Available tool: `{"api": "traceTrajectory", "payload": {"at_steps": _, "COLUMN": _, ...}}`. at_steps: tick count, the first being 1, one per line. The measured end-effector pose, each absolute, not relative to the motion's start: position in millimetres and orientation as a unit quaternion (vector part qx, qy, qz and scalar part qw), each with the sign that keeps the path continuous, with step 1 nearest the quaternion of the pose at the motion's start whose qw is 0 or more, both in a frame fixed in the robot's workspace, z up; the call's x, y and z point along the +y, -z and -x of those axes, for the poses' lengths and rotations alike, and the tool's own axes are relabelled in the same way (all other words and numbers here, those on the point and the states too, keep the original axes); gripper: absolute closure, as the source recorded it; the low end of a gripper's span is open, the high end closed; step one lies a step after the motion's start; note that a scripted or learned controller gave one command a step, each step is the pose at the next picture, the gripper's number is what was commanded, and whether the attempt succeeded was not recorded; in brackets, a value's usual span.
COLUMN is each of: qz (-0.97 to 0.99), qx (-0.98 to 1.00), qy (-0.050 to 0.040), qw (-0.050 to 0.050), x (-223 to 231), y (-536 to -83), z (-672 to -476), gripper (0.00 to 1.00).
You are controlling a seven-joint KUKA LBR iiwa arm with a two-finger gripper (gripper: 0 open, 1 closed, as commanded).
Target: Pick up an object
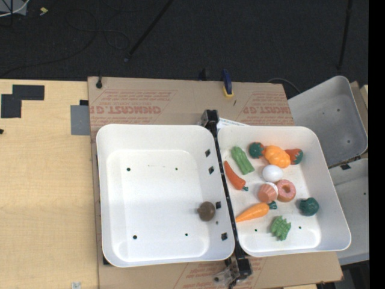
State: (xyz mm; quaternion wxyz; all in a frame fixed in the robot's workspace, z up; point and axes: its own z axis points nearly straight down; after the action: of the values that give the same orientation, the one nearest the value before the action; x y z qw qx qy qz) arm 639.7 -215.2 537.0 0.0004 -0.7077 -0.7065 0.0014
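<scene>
The objects to pick lie mostly in the right bin [328,221]. Near its middle a white egg [272,173] rests just under a yellow-orange pepper [277,155], with a small red piece [294,156] touching the pepper's right side and a dark green piece [256,150] at its left. Below the egg are two pink round slices [278,191] side by side, touching one another. An orange carrot [252,212] lies at a slant below them, and a light green leafy piece [280,227] is near the carrot's right end. A dark green broccoli [308,206] sits alone toward the right wall. A green cucumber [242,159] and a red chili [233,176] lie close to the left wall. In the left bin [114,161] one brown ball [207,211] rests near the dividing edge. Both bins stand on a cardboard sheet [150,104] over the wooden surface [42,191]. Whether the gripper is spread or pressed together, I cannot tell.
</scene>
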Motion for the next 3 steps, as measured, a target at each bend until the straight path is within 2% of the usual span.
{"api": "traceTrajectory", "payload": {"at_steps": 3, "qz": 0.703, "qx": -0.711, "qy": -0.001, "qw": 0.001, "x": -211.2, "y": -537.1, "z": -644.7, "gripper": 1.0}}
